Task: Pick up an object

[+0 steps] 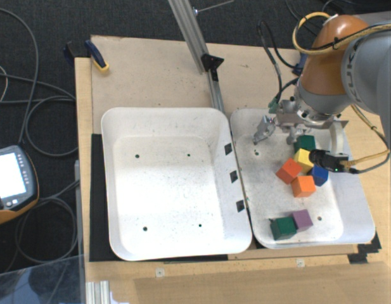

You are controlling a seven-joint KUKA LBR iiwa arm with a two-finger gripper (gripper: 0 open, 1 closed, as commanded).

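Several small blocks lie in the right bin (347, 230). A green block (305, 143), a yellow block (303, 158), a blue block (320, 175), a red-orange block (288, 170) and an orange block (303, 186) cluster at its middle right. A dark green block (284, 227) and a purple block (302, 219) rest near the front rim. My gripper (277, 133) hangs over the bin's far part, just left of the green block. It is open, with bare bin floor between its fingers.
The left bin (163, 182) stands beside the right one, the two rims meeting at the centre. A slanted metal post (194, 33) rises behind the bins. Cables run along the arm's right side. A blue and yellow tool (97, 56) lies at the bench's far left corner.
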